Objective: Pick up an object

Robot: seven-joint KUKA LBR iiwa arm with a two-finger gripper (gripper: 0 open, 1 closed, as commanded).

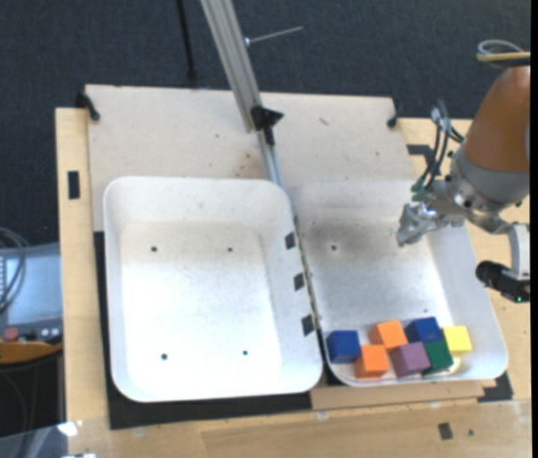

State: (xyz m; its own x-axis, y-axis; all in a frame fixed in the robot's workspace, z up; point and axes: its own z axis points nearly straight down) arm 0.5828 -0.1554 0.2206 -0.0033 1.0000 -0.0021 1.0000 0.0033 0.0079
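Dark carpet surrounds a wooden bench [73,256] on which two white bins are set side by side. The gripper [412,229] is seen above the upper right part of the right bin [364,256]; whether it is open or closed cannot be told, and nothing is seen held. A cluster of coloured blocks [401,347] is huddled against that bin's lower edge, directly down-frame from the gripper and well apart from it. Block edges in the cluster are hard to separate, and the arm [503,132] is cut off at the right.

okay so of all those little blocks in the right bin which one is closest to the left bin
The blue block at the left end of the cluster. It sits apart from the others, nearest the wall shared with the left bin; the second blue block lies further right.
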